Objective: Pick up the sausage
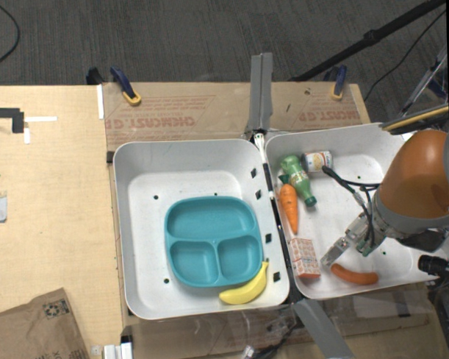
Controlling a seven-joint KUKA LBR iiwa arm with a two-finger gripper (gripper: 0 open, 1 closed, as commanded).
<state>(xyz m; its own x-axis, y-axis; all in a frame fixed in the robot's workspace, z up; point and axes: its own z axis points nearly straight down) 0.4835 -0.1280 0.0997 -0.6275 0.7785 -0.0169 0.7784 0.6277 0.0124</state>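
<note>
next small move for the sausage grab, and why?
Probably shift the gripper slightly toward the bin's near edge, then lower. It hovers just beside the sausage, not over its middle. The sausage lies flat in the right bin, apart from the small carton.

left bin (137, 215): white, holds the tray and banana
tray (213, 240): teal, three compartments, lying flat in the middle of the left bin
banana (247, 288): yellow, at the tray's lower right corner, touching its edge
right bin (356, 145): white, just beside the left bin
bottle (298, 180): green, lying on its side near the right bin's upper left
jar (318, 161): small, white with an orange label, just right of the bottle's top
carrot (288, 207): orange, pointing down, beside the bottle
carton (305, 257): small, pink and white, below the carrot
clamps (126, 86): blue and yellow, on the cardboard behind the bins
</note>
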